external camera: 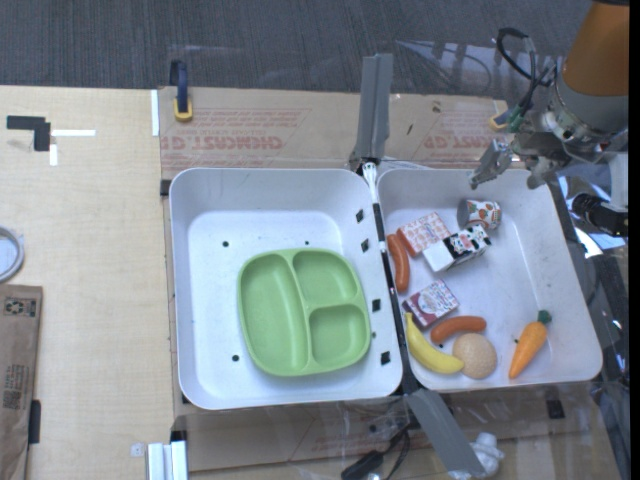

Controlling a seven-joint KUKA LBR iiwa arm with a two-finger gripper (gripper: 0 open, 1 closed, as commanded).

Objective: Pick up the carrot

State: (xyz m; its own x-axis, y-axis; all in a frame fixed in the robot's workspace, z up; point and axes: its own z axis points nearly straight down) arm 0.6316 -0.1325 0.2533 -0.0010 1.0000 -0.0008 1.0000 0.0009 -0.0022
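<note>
Brown cardboard covers the bench (80, 198), and two shallow white bins sit side by side on it. Both bins look smooth and shiny, with round corners.

The left bin (200, 218) holds a green plate (305, 311). It is smooth plastic with soft round edges, and it is split into three parts.

The right bin (560, 258) holds lots of toy food. The carrot (529, 346) lies near the front right corner. It is orange and pointy, with a small green top, and it leans at a slant. Just left of it is a round tan bun (475, 356). A red sausage (458, 327) touches the bun from above. A curved yellow banana (431, 350) lies beside them, near the left wall. Another red sausage (400, 261) lies along that wall, higher up. Some small printed boxes (436, 241) sit in the middle, and a little round can (481, 212) sits at the back.

The gripper (512, 161) hangs over the back edge of the right bin, well apart from the carrot. Its two grey fingers are spread apart with nothing between them.
</note>
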